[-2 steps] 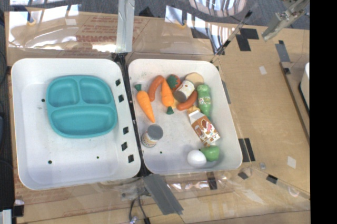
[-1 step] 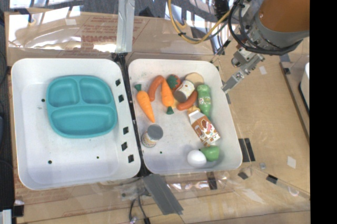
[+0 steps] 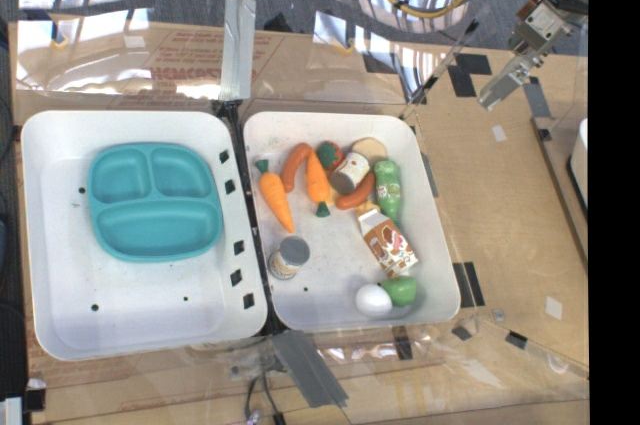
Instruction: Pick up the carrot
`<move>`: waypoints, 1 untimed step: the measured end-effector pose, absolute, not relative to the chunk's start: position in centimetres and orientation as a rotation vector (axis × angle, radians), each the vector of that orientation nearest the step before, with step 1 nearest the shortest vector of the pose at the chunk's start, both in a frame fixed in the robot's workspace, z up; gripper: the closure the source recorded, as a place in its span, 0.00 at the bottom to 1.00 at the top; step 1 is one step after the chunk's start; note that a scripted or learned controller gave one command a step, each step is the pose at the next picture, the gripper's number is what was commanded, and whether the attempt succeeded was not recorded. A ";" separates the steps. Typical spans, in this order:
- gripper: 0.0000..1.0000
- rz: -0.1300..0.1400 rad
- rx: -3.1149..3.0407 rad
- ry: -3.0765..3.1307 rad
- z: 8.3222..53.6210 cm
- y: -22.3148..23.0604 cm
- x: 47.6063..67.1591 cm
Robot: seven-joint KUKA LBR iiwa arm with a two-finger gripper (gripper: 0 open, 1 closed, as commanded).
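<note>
Right bin (image 3: 300, 313), left side: carrot (image 3: 275, 199) lying slantwise, green top toward the far wall. Second carrot (image 3: 317, 179) just right of it, a sausage (image 3: 293, 165) between their upper ends. Can (image 3: 289, 256) near its tip. Further right: tin (image 3: 351, 172), green bottle (image 3: 388, 187), carton (image 3: 387, 245), egg (image 3: 373, 299). Left bin (image 3: 60, 293) holds a teal tray (image 3: 153, 201). Gripper (image 3: 505, 81) well apart, off the bins at upper right; touches nothing, grip state cannot be told.
</note>
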State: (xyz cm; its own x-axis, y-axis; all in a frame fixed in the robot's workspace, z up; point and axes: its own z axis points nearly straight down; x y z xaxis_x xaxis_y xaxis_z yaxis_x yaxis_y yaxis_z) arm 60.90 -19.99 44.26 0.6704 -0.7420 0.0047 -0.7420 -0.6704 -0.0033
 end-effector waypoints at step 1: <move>1.00 0.015 -2.960 1.045 31.8 -19.7 58.1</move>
State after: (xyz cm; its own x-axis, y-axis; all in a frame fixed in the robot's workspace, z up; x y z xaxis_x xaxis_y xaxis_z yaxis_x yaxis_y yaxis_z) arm 58.09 -19.72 31.80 0.7783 -0.6278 -0.0100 -0.6279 -0.7783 0.0012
